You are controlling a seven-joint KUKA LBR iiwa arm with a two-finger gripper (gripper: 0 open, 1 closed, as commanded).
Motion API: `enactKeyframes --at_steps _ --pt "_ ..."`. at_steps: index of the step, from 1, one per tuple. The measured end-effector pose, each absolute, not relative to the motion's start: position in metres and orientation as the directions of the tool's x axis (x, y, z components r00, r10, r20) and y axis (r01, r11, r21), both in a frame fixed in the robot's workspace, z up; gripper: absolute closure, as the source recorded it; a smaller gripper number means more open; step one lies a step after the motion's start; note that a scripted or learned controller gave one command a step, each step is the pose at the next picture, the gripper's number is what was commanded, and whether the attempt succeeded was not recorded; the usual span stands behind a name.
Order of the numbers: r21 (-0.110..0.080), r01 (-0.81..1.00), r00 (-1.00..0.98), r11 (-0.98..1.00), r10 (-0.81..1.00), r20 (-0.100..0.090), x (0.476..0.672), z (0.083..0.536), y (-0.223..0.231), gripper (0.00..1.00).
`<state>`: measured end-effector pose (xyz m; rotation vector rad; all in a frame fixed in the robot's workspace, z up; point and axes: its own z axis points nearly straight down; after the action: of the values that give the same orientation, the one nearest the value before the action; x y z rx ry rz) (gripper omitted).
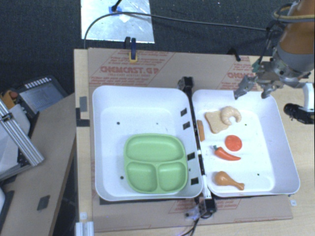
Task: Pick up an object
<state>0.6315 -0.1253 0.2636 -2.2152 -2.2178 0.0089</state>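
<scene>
In the camera view, the gripper (254, 88) hung over the far rim of the right bin (275, 146), its two fingers spread apart with nothing between them, probably poised to drop on something below. All the candidates lay in that bin: a croissant (231, 114) resting on a bread slice (213, 121), a tomato slice (233, 142), a chili (226, 154) and a drumstick (228, 180). The croissant lay nearest the gripper. The left bin (113, 112) held a green tray (155, 162), likely the place for sorted food.
</scene>
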Motion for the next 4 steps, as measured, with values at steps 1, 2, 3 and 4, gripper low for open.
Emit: enactKeyframes --at_steps 1,2,3,4 --pt "0.002 1.0 -0.003 0.003 1.0 -0.001 0.633 0.27 -0.125 0.0" --pt "0.0 1.0 -0.002 0.002 1.0 -0.001 0.642 0.224 -0.127 0.0" --pt "-0.002 1.0 -0.002 0.002 1.0 0.0 0.638 0.165 -0.121 0.0" --pt "-0.003 1.0 -0.001 0.001 1.0 0.0 0.632 0.105 -0.125 0.0"
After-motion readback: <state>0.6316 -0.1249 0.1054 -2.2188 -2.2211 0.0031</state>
